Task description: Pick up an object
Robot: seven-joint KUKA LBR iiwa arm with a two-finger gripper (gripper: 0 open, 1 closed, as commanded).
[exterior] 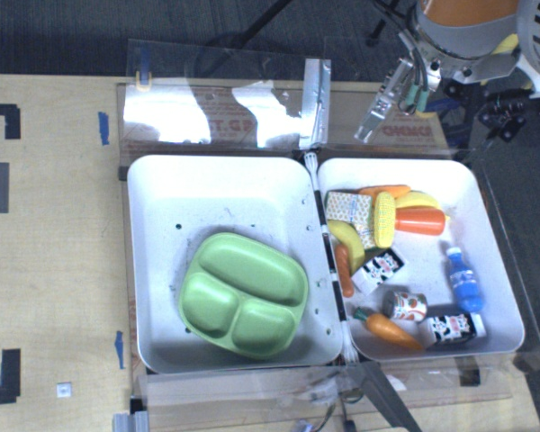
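Hanging beyond the far rim of the right bin [491, 212], outside its walls and high above it: the gripper [389, 103], tilted; cannot tell whether open or closed from this slant. Nothing picked yet.

Lying inside the right bin, crowded toward its far-left part: a patterned box [348, 207], a yellow corn cob [384, 220], an orange bottle [421, 220] and a banana [346, 238], all touching or overlapping. Toward its near side: a small can [406, 306], a carrot [389, 329] and a black-and-white carton [454, 327], close together. Toward its right wall, with some bare floor around it: a blue bottle [464, 283].

Likely trouble: coming down on the far-left heap and closing on two things at once, or nudging one aside and closing on air. Rounded pieces such as the can and the blue bottle probably rolling or slipping under a pinch. Descending too near the right bin's left wall, risking a strike on the rim shared with the left bin [146, 241], where a green tray [243, 293] rests.

Best open room: the middle-right floor of the right bin, beside the blue bottle.
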